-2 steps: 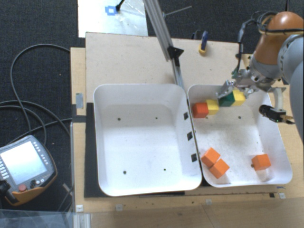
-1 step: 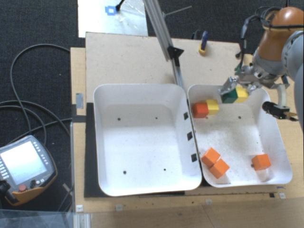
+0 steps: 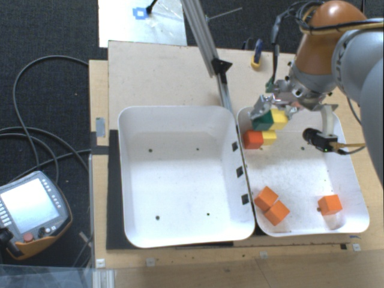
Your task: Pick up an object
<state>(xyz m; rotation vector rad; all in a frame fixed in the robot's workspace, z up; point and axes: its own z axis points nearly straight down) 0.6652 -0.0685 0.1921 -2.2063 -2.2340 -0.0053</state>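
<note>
My gripper (image 3: 268, 108) hangs over the far left corner of the right bin (image 3: 351, 179), below the arm's orange band. Right under its tip sit a green block (image 3: 261, 123) and a yellow block (image 3: 279, 118), touching each other. Whether either one is gripped or merely lies beneath the tip cannot be told. Just in front of them, by the bin's left wall, a red-orange block (image 3: 252, 140) rests beside a second yellow block (image 3: 269, 138).
Two orange blocks (image 3: 271, 205) lie touching near the right bin's front left, and another orange block (image 3: 329, 204) near its front right. The left bin (image 3: 129, 161) adjoins the right one. A slanted metal pole (image 3: 204, 35) crosses behind the bins.
</note>
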